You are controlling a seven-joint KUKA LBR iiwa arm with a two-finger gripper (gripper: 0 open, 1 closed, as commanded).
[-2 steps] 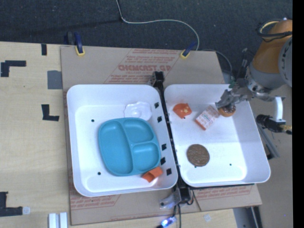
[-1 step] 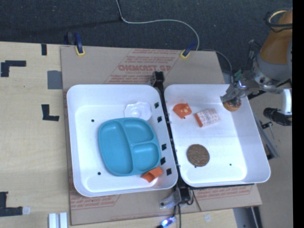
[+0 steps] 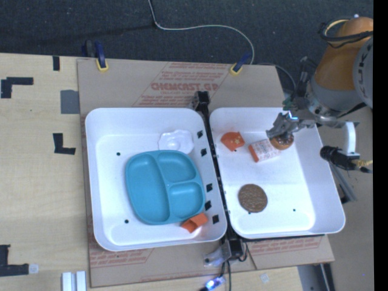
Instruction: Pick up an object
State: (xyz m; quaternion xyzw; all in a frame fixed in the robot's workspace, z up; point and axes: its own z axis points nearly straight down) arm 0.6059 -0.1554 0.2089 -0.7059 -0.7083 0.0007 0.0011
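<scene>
My gripper [image 3: 282, 128] hangs over the far right part of the right bin [image 3: 306, 223], right above a small round brown object [image 3: 282, 142]. Touching that object on its left lies a small packet [image 3: 262, 150] with a white and red label. Further left in the same bin rests an orange piece [image 3: 232, 140]. A round brown disc [image 3: 252, 197] lies near the bin's front. From this angle the fingers' gap cannot be made out, and nothing is plainly held.
The left bin [image 3: 103, 156] holds a teal divided plate [image 3: 165, 185], a clear plastic piece [image 3: 176, 140] behind it and an orange object [image 3: 194, 224] at its front right. A black divider [image 3: 209, 156] separates the bins. Blue clamps [image 3: 99, 59] pin the cardboard at the back.
</scene>
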